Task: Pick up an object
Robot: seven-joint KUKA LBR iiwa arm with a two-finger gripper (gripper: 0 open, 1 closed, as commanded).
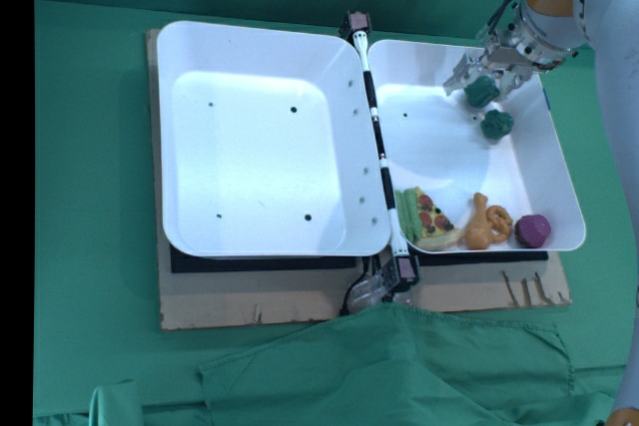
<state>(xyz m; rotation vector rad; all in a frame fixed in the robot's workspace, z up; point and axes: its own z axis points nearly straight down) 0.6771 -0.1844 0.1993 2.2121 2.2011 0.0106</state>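
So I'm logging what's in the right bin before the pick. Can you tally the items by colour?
Dark green: 2, one at the gripper, one just below it
Orange pretzel: 1
Purple: 1
Multicoloured pizza slice: 1
Total: 5

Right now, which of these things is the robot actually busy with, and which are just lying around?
Part of the job:
- gripper, over the right bin
- dark green piece between its fingers

Just lying about:
- second green piece just below
- pizza slice
- orange pretzel
- purple lump
- left bin
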